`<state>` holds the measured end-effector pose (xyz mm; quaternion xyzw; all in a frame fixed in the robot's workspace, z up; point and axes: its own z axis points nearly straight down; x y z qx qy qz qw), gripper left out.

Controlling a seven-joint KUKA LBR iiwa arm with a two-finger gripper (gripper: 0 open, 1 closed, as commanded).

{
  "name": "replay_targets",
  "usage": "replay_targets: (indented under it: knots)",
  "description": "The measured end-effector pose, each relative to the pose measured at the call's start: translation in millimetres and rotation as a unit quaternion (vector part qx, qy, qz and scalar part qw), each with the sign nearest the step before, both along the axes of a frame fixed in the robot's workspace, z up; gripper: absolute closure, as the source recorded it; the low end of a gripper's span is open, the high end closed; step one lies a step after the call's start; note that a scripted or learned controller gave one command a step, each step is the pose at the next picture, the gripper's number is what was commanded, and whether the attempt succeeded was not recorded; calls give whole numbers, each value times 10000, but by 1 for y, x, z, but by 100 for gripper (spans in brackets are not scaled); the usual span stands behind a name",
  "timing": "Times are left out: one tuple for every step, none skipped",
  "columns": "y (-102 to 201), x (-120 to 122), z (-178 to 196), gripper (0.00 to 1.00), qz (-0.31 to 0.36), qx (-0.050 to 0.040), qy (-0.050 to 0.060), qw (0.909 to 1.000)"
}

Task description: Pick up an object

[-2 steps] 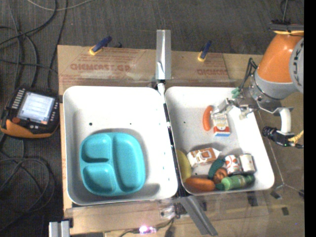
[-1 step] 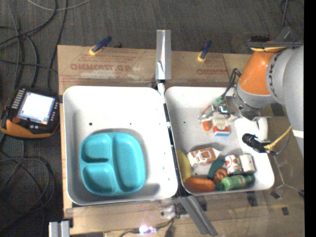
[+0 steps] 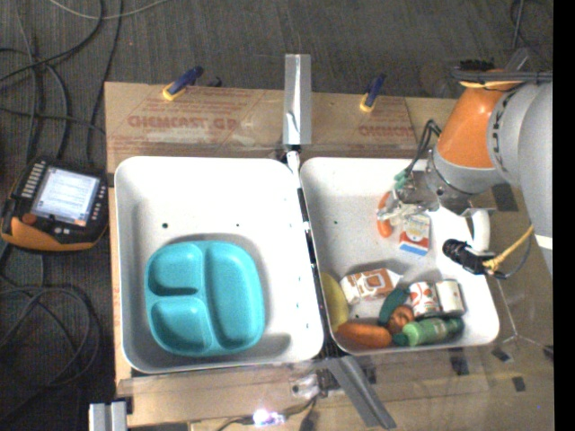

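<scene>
Hovering over the upper right part of the right bin (image 3: 314,241), the gripper (image 3: 406,196) is sitting at the end of the grey arm (image 3: 530,142), which is reaching in from the right with its orange band (image 3: 472,128) just above the wrist. Whether the pincer is spread or pressed together cannot be told from this view, since the wrist is covering the tips. Directly beneath and slightly nearer than the pincer, a small white and orange carton (image 3: 415,232) is lying flat on the bin floor, with an orange scrap (image 3: 386,218) just to its left; the carton appears to be touching or very nearly under the tool, and no gap can be confirmed. Its long axis is running roughly far to near. Judged from this, the carton is the likely target, and the coming move is turning on a short straight descent rather than any sideways travel. Other items are crowding the near edge of the same bin: a second carton (image 3: 370,284), a can (image 3: 437,296), a green bottle (image 3: 431,330) and an orange-red piece (image 3: 363,334), all well apart from the pincer. In the left bin (image 3: 126,241), a teal divided plate (image 3: 207,296) is resting far from the work.
</scene>
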<state>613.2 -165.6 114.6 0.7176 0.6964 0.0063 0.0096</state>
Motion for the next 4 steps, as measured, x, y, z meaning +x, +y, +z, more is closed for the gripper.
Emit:
replay_targets:
  knots:
    - [0,0,0,0,0,1,3,10000]
    - [-8,20,-18,0,463,-35,30,9989]
    - [-9,22,-7,100,470,-74,-16,9989]
    - [-9,22,-7,0,472,-72,-15,9989]
